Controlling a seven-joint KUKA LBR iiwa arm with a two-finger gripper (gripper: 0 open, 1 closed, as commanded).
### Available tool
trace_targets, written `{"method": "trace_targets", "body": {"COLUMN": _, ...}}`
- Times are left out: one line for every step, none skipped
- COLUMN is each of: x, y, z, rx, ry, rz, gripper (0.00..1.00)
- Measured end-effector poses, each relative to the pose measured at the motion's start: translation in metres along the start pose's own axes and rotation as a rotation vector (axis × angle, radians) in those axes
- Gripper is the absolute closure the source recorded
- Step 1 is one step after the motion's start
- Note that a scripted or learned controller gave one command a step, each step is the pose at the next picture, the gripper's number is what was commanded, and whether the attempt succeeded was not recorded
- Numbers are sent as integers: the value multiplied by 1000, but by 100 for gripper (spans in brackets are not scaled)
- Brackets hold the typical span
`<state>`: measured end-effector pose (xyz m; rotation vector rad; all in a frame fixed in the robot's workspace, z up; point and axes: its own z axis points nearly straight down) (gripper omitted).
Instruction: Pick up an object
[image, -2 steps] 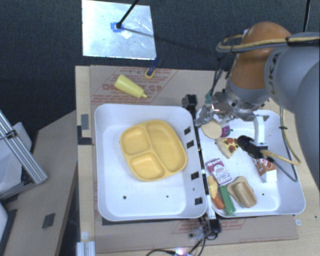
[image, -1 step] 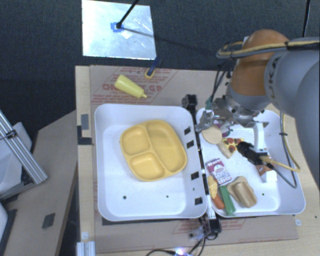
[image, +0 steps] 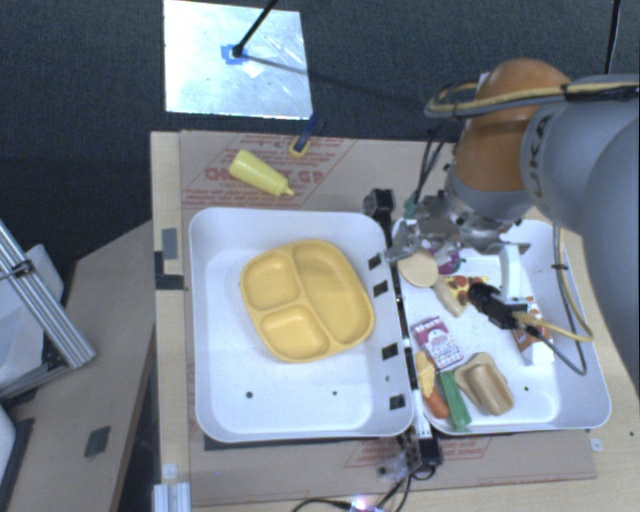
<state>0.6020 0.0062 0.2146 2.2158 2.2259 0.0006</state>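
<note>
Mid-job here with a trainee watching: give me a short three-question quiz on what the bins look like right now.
1. True or false: the yellow tray lies in the left bin.
2. Where is the mustard bottle? A) in the left bin B) in the right bin C) on the cardboard behind the bins
3. Fill in: the arm hangs over the ____ bin's back left corner.

Key: 1 true; 2 C; 3 right
</note>
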Motion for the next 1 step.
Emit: {"method": "trace_targets", "body": {"x": 2, "y": 2, "z": -20, "rx": -2, "ry": 1, "rz": -1, "gripper": 100}}
